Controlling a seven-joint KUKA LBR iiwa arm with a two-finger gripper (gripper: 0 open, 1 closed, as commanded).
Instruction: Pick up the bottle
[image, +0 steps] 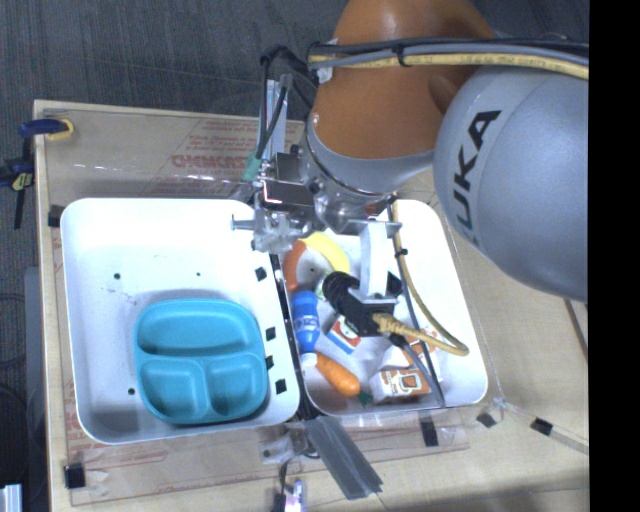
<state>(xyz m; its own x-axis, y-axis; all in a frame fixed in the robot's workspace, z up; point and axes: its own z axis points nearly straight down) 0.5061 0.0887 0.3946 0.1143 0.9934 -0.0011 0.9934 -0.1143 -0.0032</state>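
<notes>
Camera view, arm: the grey arm (510, 140) reaches in from the right and hangs over the far half of the right bin (458, 300), hiding much of it.
Gripper: the gripper (268, 236) sits at the far left corner of the right bin, right over the wall shared by the two bins.
Gripper state: I cannot tell from this angle whether it is open or closed, and nothing is visibly held.
Bottle: the blue and white bottle (305, 328) lies on its side along the left wall of the right bin, its length running far to near, nearer the camera than the gripper.
Why it lies so: I'd say it has slid against the wall, which leaves little room on that side for a grasp.
Neighbours: a carrot (339, 376) touches or nearly touches its near end, a red and white pack (349, 336) is just to its right, and a small carton (401, 382) lies further right.
Far end: an orange round thing (296, 268) and a yellow thing (328, 250) crowd the bottle's far end, between it and the gripper.
Left bin: in the left bin (78, 300) a blue divided tray (200, 360) sits well away from the action.
In the way: the bin wall on one side, clutter on the other.
</notes>
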